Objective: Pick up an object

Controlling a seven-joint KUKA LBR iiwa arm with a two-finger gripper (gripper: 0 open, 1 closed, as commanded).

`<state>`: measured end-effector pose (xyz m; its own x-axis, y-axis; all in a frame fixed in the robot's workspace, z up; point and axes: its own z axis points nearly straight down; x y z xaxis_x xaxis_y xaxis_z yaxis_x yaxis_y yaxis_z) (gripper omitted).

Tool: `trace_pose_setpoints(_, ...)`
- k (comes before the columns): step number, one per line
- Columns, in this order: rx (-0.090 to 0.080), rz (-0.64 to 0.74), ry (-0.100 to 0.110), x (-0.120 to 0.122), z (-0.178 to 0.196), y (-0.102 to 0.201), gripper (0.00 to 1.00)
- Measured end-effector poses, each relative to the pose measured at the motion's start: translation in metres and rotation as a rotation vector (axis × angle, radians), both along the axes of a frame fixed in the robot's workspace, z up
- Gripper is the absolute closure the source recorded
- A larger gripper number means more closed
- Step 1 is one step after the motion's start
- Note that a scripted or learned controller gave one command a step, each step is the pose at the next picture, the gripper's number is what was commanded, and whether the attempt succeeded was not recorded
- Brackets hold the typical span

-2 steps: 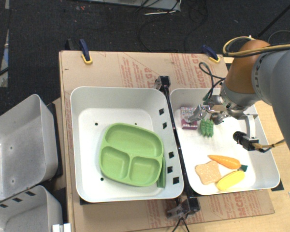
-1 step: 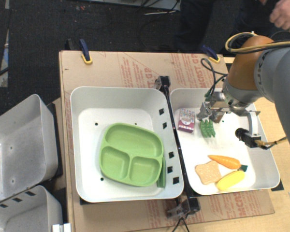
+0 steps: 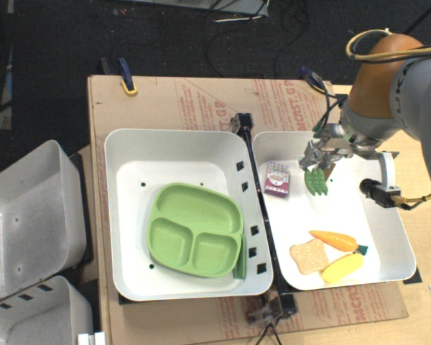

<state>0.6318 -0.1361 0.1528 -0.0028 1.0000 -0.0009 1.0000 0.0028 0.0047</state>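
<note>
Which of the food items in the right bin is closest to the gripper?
The green toy vegetable, right under the gripper. The purple packet lies farther left; carrot, toast and yellow piece sit near the front edge.

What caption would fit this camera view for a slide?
Robot claw right above a green toy in the right bin; a green tray lies in the left bin.
</note>
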Motion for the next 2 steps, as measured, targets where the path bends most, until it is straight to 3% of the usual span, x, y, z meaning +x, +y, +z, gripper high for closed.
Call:
trace_pose_setpoints(1, -0.001, 0.000, -0.002, -0.0031, 0.0632, -0.0016, 1.00)
trace_pose_setpoints(2, 0.000, 0.000, 0.004, -0.0026, 0.0552, -0.0014, 1.00)
